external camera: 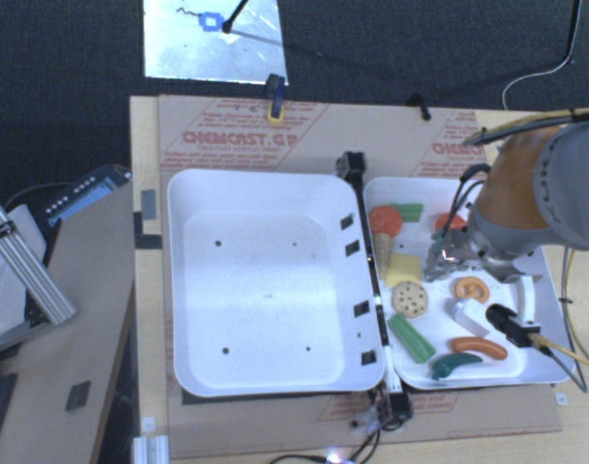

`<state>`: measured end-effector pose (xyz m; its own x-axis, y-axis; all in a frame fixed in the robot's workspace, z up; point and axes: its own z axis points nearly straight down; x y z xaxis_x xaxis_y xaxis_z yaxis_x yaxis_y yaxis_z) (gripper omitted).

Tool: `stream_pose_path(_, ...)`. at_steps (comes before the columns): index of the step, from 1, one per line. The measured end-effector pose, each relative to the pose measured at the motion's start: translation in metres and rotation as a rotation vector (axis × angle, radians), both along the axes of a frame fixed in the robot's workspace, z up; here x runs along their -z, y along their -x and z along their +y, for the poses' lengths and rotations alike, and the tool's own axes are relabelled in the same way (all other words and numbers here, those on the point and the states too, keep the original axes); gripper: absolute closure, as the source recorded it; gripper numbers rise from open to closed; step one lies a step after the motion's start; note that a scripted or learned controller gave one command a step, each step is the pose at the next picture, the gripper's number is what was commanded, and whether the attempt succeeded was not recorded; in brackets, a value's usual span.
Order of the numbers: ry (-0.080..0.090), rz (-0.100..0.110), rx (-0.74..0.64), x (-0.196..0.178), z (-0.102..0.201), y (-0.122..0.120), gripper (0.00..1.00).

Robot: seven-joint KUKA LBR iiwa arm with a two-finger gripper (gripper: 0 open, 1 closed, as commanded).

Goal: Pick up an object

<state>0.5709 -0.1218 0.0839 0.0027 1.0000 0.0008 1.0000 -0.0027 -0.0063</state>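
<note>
Nearest the camera, along the right bin's [526, 380] front rim, lay a teal pepper [456, 363], an orange sausage [481, 347] and a green stick [410, 336], with a round cookie [409, 299] just behind. Further in, the gripper [447, 259] hung low over the bin's middle, the grey arm [545, 196] bent in from the right; how its tips stood could not be told. Beyond sat a red tomato [386, 220]. The left bin [265, 278] offered broad open floor.
</note>
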Motion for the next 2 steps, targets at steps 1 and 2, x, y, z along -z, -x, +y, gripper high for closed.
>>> stream_pose_path(1,-0.001,-0.003,-0.004,0.000,0.038,0.062,1.00)
stream_pose_path(2,-0.003,-0.026,-0.017,-0.202,0.130,0.068,1.00)
